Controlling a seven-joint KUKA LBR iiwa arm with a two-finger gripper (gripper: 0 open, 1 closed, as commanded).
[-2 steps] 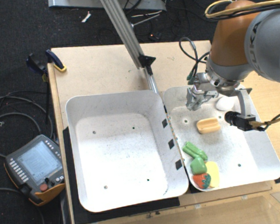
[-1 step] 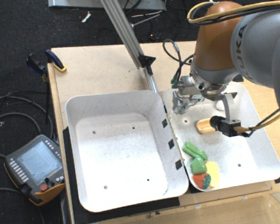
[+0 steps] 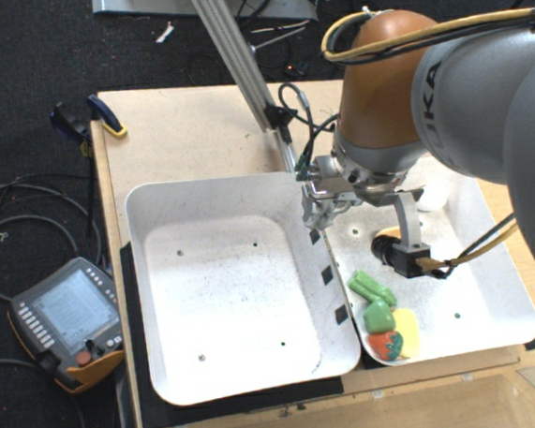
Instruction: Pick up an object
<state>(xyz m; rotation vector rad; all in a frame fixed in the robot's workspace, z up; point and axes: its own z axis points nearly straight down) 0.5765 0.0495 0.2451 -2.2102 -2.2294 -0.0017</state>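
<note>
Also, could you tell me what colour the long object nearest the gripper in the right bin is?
Green: the long object shows best in the camera view.

Single fixed camera above bench (image 3: 193, 121), looking down at slant; far edge of bench toward 12 o'clock, near edge toward 6. Medium distance: both white bins within frame, left bin (image 3: 154, 210) at centre, right bin (image 3: 489, 314) toward 4 o'clock. Arm (image 3: 444, 88) enters from 3 o'clock, close to lens, large. Floor, cables, teach pendant (image 3: 66, 322) at 8 o'clock.
</note>
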